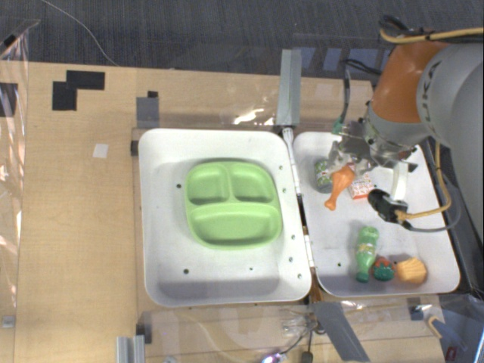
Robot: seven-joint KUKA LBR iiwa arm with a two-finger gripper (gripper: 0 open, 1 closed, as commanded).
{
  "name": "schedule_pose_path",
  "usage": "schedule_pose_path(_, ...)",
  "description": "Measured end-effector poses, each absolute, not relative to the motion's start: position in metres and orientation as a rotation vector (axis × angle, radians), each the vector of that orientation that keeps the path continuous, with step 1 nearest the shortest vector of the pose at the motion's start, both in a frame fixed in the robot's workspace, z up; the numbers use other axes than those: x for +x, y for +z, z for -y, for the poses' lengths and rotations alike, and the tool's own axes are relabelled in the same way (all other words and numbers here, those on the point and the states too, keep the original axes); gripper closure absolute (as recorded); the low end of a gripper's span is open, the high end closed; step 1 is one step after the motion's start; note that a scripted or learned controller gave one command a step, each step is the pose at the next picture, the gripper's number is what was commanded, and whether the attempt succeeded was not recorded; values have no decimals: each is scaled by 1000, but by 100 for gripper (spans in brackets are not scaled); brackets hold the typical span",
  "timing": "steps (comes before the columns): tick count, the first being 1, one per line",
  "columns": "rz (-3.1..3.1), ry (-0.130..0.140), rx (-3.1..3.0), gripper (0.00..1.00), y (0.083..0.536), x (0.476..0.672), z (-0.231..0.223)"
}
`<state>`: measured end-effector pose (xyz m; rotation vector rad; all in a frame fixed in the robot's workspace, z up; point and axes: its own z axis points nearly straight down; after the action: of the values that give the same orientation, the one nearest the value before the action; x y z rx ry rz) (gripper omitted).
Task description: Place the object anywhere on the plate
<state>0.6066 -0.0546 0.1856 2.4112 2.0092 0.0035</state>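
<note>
A green plate (231, 203) with three compartments lies in the middle of the left white bin (159, 263). In the right bin (333, 263) lie an orange carrot-like toy (339, 185), a green and white round piece (324, 172), a small red and white packet (361, 187), a green bottle (366, 252) and a yellow-orange cupcake-like toy (411, 269). My gripper (352, 159) hangs low over the far part of the right bin, right above the carrot's upper end and the round piece. Its tips are hidden among these objects.
A metal divider (288, 97) runs between the bins at the back. A black cable (393, 206) hangs from the arm over the right bin. A small red and green piece (383, 269) lies between the bottle and the cupcake. Wooden benchtop extends to the left.
</note>
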Motion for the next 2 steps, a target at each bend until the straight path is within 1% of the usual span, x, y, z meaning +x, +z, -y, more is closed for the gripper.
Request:
schedule_pose_path(1,-2059,5,2369,100,212,647,1)
schedule_pose_path(2,-2277,4,2163,100,185,614,-66)
